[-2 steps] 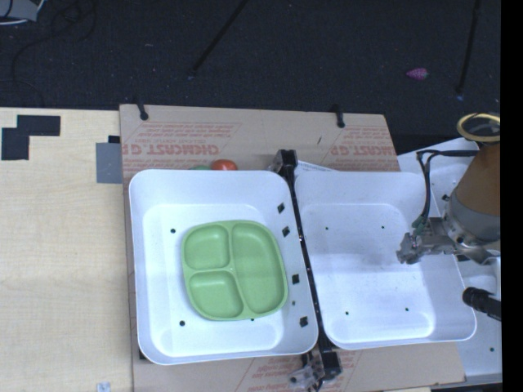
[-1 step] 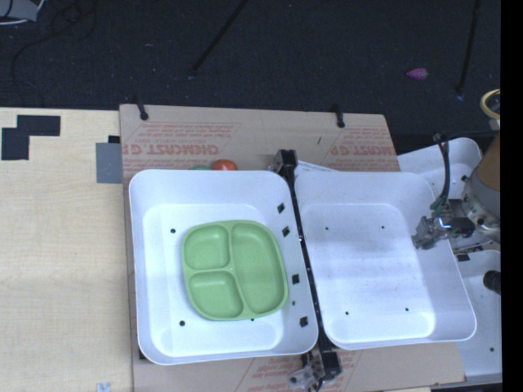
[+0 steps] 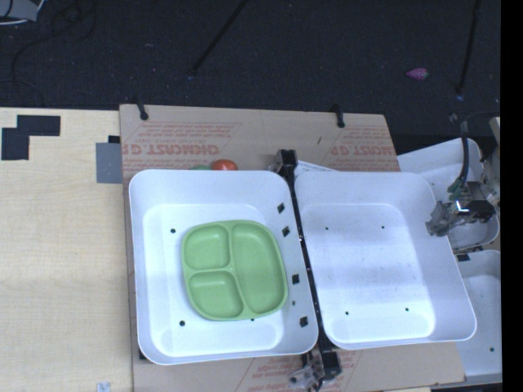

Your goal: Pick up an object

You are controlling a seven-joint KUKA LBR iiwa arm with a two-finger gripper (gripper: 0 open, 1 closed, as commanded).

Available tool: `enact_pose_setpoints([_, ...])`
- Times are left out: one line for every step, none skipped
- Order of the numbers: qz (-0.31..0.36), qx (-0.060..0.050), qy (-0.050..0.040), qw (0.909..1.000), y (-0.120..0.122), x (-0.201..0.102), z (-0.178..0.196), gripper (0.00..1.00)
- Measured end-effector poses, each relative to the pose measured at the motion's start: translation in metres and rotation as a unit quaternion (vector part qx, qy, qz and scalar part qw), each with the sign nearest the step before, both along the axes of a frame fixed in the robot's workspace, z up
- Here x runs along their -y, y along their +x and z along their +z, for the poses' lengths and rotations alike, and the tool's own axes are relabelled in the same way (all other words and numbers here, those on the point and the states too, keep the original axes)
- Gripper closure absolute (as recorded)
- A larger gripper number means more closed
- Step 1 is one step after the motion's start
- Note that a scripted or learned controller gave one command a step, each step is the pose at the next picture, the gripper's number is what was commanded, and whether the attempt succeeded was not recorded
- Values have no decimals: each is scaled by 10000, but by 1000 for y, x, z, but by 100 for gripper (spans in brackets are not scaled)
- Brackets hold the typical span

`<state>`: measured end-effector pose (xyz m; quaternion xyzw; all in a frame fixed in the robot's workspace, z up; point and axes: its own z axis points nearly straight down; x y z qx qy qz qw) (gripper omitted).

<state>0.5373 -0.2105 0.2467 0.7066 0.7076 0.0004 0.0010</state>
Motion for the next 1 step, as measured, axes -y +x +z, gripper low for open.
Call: enact_pose_setpoints([17,-29,20,10000,-4,-60,-10,100])
